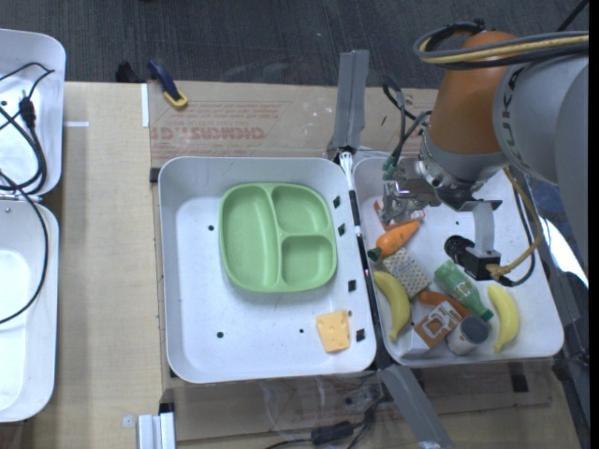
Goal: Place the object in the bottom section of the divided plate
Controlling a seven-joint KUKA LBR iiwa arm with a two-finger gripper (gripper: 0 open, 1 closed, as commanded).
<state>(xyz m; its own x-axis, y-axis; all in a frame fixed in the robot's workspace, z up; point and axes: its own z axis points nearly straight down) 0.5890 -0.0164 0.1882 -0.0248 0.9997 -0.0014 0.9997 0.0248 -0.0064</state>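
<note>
**Gripper low over the right bin, plate bare in the left**

On the counter (103, 251), the left bin (187, 344) holds a green divided plate (278, 237) lying flat toward its upper middle, with one long section on the left and two smaller ones on the right. Nothing lies in any of the plate's sections. Near the bin's lower right corner, well apart from the plate, sits a yellow wedge of cheese (333, 331).

The right bin (538, 340) is crowded. Along its left side a carrot (397, 237) lies at a slant, orange with a green tip pointing down-left. Below it is a speckled sponge (409, 271), and a banana (393, 302) curves down beside the bin's left wall. Further right lie a green bottle (463, 290), a small brown box (436, 325) and a second banana (505, 316) close to the right wall.

The arm (496, 92) comes in from the upper right, and its gripper (404, 204) hangs just above the carrot's upper end. Whether its fingers are spread or pressed together cannot be told from this angle, and no object is seen held between them.
</note>
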